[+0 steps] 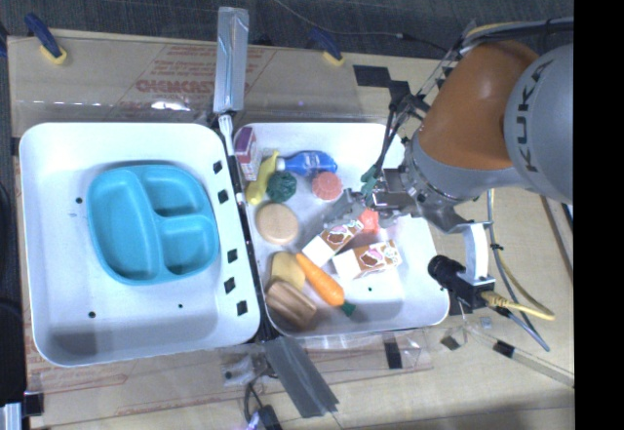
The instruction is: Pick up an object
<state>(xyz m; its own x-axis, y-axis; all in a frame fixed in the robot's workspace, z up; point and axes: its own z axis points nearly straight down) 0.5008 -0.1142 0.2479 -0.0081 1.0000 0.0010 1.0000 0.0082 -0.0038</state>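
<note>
The arm's gripper point(359, 207) sits low in the right bin point(409, 306), its dark metal fingers down among the toys near the bin's centre; whether they are spread or closed cannot be told, as clutter and the wrist mask them. Just beside it lie a small red block point(370, 222) and two glossy printed cartons point(329, 242) point(369, 259). A smooth orange carrot point(320, 279) lies aslant, touching a ridged brown bread loaf point(291, 301) at the near wall. Further back rest a round tan disc point(277, 222), a dark green knobbly piece point(283, 186), a yellow banana point(260, 180), a blue bottle point(310, 163) and a pinkish ball point(327, 186). The objects crowd the bin's left and middle; bare white floor remains along its right wall. The left bin point(39, 253) holds a moulded blue divided tray point(154, 220), with open margin all round.
</note>
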